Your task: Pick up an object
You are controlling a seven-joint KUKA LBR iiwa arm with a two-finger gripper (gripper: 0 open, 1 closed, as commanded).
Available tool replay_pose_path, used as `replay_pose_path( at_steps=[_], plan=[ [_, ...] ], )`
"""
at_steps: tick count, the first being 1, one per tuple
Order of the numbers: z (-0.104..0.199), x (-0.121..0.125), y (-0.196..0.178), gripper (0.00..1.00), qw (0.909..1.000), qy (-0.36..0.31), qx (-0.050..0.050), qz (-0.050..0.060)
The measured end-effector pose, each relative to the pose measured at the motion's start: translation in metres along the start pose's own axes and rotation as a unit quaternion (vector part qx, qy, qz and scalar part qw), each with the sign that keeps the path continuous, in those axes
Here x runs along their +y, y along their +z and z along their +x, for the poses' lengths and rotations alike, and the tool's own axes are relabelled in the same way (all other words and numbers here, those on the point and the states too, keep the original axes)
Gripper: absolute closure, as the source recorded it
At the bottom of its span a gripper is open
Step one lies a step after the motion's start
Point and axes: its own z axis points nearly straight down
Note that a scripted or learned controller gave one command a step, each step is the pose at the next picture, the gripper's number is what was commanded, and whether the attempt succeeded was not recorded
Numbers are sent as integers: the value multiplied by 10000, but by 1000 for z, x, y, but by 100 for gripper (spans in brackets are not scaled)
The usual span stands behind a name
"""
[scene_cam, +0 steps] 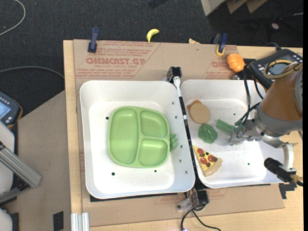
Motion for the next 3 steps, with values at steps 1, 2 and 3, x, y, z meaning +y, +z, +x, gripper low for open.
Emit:
replay_pose_path(
  at_steps=[1,2,3],
  plan=[
    [32,41,-55,100,10000,-11,0,-2],
    [-79,59,-30,100,10000,31,-23,-3],
    [-73,60,-41,100,10000,-4,-15,-9]
  ],
)
